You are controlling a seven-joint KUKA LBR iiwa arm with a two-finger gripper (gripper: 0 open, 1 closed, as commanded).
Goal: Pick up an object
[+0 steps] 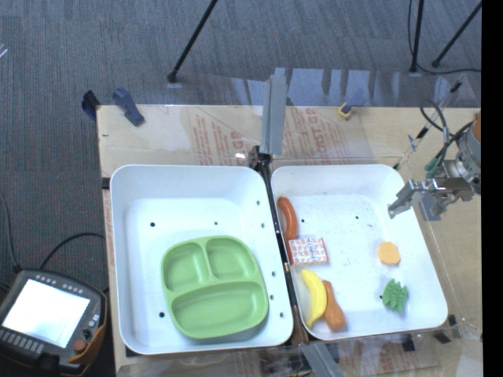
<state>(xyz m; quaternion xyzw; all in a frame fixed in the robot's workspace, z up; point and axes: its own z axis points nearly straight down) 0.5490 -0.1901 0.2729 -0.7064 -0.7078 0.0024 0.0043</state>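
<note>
My gripper (pixel 415 203) hangs over the right rim of the right bin (pixel 354 175), open, with nothing between its fingers. Below and left of it lies a small orange piece (pixel 388 253), and a green leafy toy (pixel 394 295) sits nearer the front. Along the bin's left side are a red sausage (pixel 288 217), a red-and-white patterned box (pixel 307 250), a yellow banana (pixel 313 295) and an orange carrot (pixel 334 309) touching the banana.
The left bin (pixel 137 187) holds a green divided plate (pixel 214 287). A grey upright post (pixel 274 116) stands behind the join of the two bins. Cables (pixel 436 120) hang near the arm at the right.
</note>
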